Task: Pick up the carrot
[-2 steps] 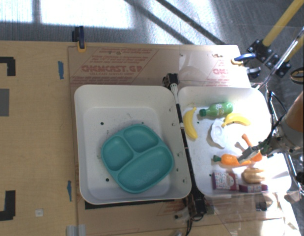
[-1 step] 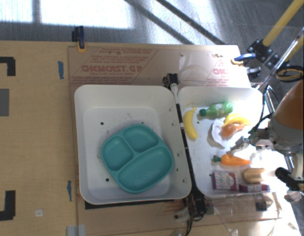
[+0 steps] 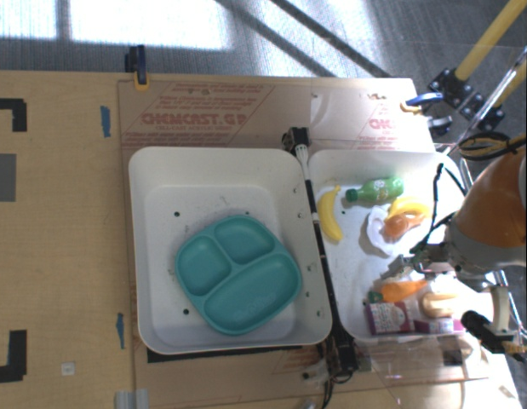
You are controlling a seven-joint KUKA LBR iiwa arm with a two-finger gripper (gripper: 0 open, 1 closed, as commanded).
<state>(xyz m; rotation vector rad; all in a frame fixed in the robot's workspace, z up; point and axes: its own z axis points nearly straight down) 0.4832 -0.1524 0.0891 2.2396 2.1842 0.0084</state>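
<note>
Jaws on gripper (image 3: 409, 267) sit low in right bin (image 3: 352, 164), open/shut state can't be told, w/ carrot (image 3: 400, 290) lying just below & beside them near bin's lower edge, above a purple packet (image 3: 386, 318); teal plate (image 3: 237, 273) in left bin (image 3: 152, 228).

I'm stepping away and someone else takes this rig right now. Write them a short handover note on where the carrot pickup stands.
Gripper: low in the right bin, just above the carrot; whether it is open or shut cannot be told from this view.
Carrot: lying near the front of the right bin, beside a purple carton. Also there: a banana, a green bottle, an orange and yellow toy.
Left bin: holds a teal divided plate.
Done: arm brought over the carrot.
Left: confirm the grasp, then lift.
</note>
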